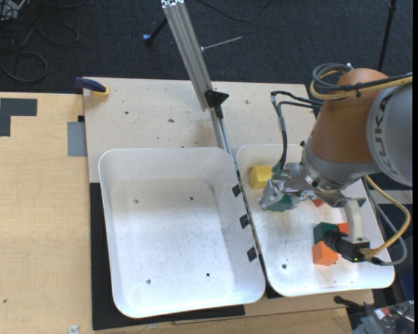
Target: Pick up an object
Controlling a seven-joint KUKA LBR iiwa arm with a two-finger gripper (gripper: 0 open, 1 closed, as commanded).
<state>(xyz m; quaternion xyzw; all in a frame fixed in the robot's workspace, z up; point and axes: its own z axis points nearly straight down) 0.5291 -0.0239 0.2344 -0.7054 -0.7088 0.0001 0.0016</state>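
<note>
reaching in from the right, the hand (pixel 277 195) sits low in the right bin (pixel 292 284), just beside the divider between the two bins. a small green object (pixel 284 202) lies right at the metal fingers, touching or nearly touching them, but whether the fingers are apart, together or clamped on it cannot be told; the wrist covers too much. it cannot be said to be held.

that green object looks like the likely target, judging by how closely the hand is set over it. too little of it shows to give its long axis or which way it points.

a yellow block (pixel 260 176) rests just beside the hand, toward the far edge of the bin, sitting roughly square to the bin wall with no clear long axis. nearer the front lie an orange block (pixel 324 254) and a dark green piece (pixel 327 231) just behind it, with a small red bit (pixel 318 202) peeking out under the arm (pixel 348 131). these are well apart from the hand, so they should not get in the way.

the left bin (pixel 125 186) sits alongside on the table (pixel 146 110), and a metal bar (pixel 191 51) slants up from the far side.
</note>
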